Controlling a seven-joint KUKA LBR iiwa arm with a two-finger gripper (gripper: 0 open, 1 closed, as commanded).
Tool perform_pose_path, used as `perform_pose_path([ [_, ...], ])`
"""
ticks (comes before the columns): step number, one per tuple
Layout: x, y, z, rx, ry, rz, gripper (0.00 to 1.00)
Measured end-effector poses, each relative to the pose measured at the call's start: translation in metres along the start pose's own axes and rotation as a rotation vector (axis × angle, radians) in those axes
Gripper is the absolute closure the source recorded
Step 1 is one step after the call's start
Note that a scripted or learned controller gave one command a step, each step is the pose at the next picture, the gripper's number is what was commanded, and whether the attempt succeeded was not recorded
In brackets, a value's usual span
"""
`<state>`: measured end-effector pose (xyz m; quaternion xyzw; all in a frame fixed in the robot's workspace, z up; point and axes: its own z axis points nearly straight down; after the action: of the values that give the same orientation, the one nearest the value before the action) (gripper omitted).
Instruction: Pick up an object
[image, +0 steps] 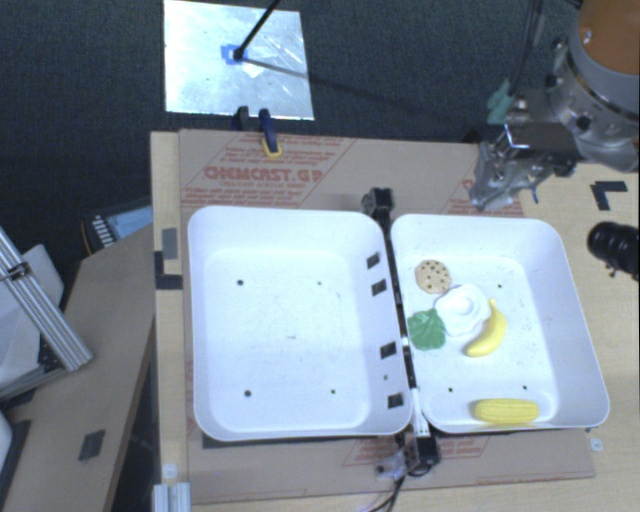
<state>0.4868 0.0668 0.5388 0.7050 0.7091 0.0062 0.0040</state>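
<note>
The right bin holds several small things. A round tan cookie lies near its left wall. Below it are a white fried egg, a green leafy piece touching the egg, and a yellow banana leaning on the egg's right side. A yellow corn cob rests by the front wall. My gripper hangs above the bin's far rim, apart from all of them, with nothing seen in it.
The left bin stands beside the right one, with black clips along the shared wall. A shiny metal sheet lies beyond the bench, and an aluminium rail slants at the far left.
</note>
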Motion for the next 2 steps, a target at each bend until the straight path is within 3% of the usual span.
perform_pose_path([
  [1,-0.026,-0.002,0.101,0.021,-0.005,0.007,1.00],
  [2,0.006,0.000,-0.002,0.000,0.000,-0.001,1.00],
])
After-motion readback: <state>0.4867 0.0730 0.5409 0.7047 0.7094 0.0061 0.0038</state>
